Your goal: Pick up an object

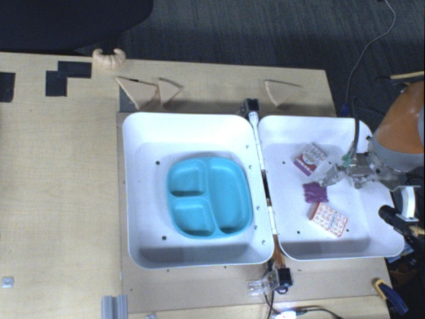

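The gripper [337, 175] hung at three o'clock in the right bin [292, 241], fingers seemingly empty though their spread was unclear, just beside the purple packet [315, 192].

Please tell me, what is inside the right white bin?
The right bin holds three small items: a red-and-white packet, a purple object and a red patterned packet. The gripper reaches in from the right; the arm hides that side's floor.

one fixed camera above the bench [60, 198], slanted downward, both bins [199, 128] framed
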Robot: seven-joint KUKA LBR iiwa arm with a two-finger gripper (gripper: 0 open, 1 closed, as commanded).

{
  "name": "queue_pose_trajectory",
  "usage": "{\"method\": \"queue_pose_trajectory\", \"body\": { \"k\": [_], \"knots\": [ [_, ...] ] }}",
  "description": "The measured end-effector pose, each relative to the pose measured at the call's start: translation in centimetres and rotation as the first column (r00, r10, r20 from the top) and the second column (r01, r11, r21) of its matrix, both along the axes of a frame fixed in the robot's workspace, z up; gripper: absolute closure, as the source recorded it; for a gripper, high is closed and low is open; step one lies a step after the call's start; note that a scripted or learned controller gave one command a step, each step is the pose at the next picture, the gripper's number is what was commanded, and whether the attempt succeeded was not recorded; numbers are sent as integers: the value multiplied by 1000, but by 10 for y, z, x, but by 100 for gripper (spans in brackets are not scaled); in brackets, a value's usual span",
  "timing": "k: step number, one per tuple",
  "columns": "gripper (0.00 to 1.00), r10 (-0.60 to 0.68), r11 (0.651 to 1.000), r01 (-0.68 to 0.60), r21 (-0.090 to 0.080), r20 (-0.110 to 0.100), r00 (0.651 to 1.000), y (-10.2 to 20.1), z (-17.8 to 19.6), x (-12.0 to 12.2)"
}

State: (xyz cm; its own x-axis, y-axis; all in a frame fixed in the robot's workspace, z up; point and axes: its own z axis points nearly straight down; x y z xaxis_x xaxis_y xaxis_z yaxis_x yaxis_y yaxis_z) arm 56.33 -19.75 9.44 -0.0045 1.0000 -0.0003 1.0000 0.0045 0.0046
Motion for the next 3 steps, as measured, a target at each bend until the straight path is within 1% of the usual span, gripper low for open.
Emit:
{"method": "queue_pose_trajectory", "body": {
  "k": [1,2,3],
  "knots": [
    [0,-3,1000,3,0,5,1000,50,-6,-73],
    [100,-2,1000,2,-2,12,1000,50,5,-71],
    [0,-2,1000,2,-2,12,1000,50,5,-71]
  ]
}}
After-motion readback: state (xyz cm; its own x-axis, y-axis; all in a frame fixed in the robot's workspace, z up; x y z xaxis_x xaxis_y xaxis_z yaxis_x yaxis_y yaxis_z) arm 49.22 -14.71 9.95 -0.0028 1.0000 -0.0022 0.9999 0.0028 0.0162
